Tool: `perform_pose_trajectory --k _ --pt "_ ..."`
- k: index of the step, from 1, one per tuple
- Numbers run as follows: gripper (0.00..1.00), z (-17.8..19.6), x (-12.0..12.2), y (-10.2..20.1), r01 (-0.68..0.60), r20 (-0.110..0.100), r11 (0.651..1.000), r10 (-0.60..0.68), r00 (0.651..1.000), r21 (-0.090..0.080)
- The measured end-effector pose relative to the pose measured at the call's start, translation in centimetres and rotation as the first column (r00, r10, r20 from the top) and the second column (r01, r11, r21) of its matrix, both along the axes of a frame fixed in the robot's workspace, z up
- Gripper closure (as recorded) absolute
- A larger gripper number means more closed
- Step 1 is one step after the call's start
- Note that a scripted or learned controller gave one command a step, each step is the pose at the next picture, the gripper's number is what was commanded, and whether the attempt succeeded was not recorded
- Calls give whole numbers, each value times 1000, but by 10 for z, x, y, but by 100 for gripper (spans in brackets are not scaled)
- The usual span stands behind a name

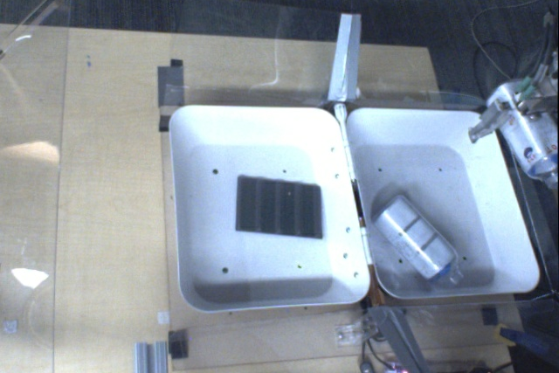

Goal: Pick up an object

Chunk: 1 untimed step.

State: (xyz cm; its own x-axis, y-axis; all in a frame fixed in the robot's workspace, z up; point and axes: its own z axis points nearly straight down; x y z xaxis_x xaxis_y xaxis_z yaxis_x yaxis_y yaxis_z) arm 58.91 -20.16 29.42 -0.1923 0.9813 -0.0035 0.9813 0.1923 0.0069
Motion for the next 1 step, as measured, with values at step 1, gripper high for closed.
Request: perform_pose_trajectory --k 1 --pt "100 -107 47 62 -276 -3 961 276 961 1"
